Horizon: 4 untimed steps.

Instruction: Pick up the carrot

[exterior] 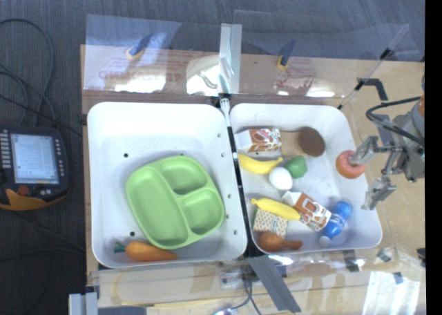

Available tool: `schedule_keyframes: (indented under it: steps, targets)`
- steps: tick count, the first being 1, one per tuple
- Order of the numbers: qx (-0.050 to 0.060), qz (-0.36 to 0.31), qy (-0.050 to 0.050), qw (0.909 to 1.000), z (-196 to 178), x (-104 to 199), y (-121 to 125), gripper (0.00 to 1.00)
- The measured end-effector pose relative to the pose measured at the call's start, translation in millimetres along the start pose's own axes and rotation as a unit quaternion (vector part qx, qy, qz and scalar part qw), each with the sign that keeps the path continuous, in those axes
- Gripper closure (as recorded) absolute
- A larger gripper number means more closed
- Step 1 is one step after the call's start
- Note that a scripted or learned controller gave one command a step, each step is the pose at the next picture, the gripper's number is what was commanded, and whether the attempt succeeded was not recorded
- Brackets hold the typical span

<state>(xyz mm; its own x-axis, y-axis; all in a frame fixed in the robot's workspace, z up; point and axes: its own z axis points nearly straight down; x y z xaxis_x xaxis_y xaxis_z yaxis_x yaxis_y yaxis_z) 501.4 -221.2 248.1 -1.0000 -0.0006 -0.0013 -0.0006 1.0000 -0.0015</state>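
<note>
The carrot [146,252] is orange with a small green top. It lies flat in the left bin [103,141] along the front wall, just below the green divided plate [175,199]. My gripper [370,173] hangs over the right rim of the right bin [324,115], far from the carrot. Its fingers are spread open with nothing between them. The upper finger [362,150] is right beside a round orange-red object [349,164].
The right bin holds a small carton [264,139], brown disc [312,141], banana [257,163], green fruit [297,166], white egg [280,179], a second yellow piece [275,207], blue bottle [335,222] and a brown-orange item [276,242]. A pendant [31,165] lies far left.
</note>
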Motion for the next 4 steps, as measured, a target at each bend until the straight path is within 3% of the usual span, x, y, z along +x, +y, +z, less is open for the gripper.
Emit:
schedule_keyframes:
  steps: [1, 2, 3, 4]
  targets:
    - [0.0, -0.05, 0.0, 0.9987, 141, 6, -1, 0.0]
    - [0.003, 0.077, -0.013, 0.9969, 151, -34, -3, 0.0]
    - [0.005, 0.077, -0.019, 0.9969, 139, -38, -2, 1.0]
    - [0.0, 0.132, -0.006, 0.9912, 25, -49, 46, 1.0]
